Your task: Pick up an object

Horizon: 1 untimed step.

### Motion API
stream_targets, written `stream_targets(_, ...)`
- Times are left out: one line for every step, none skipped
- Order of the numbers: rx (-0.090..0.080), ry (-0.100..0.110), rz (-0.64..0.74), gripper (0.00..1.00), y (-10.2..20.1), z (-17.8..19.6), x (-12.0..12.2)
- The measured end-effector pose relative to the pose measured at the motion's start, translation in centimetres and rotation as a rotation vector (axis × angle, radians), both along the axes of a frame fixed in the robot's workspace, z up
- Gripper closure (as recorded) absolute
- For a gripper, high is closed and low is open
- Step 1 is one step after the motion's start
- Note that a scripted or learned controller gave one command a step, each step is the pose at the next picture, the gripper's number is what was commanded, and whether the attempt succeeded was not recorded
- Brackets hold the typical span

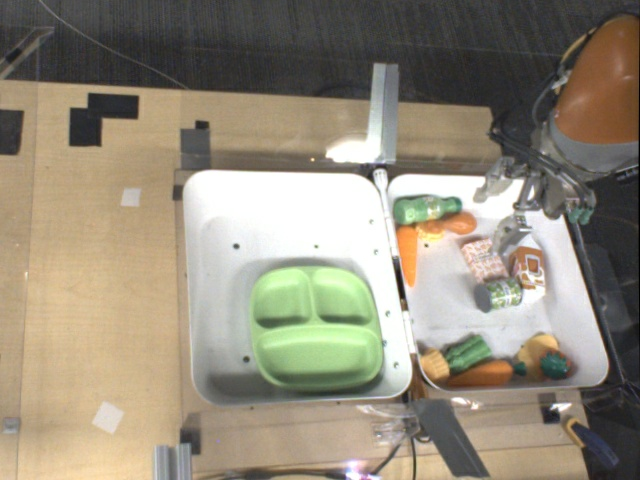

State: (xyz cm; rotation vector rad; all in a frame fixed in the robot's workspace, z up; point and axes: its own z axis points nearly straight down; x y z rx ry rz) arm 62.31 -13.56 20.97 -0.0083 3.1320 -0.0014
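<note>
Green moulded three-compartment tray [316,326] in left bin [215,208]; metallic end effector [515,213] over right bin [585,313], spread unclear.

Wooden bench [90,298], dark carpet [250,18]

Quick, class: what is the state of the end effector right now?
End effector: cannot be told; it hovers over the right bin, just above the pink packet and the small can.
</note>
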Motion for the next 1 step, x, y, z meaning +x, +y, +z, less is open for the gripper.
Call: stream_targets(0.000, -0.003, -0.095, 0.00, -2.75, -11.21, -1.51)
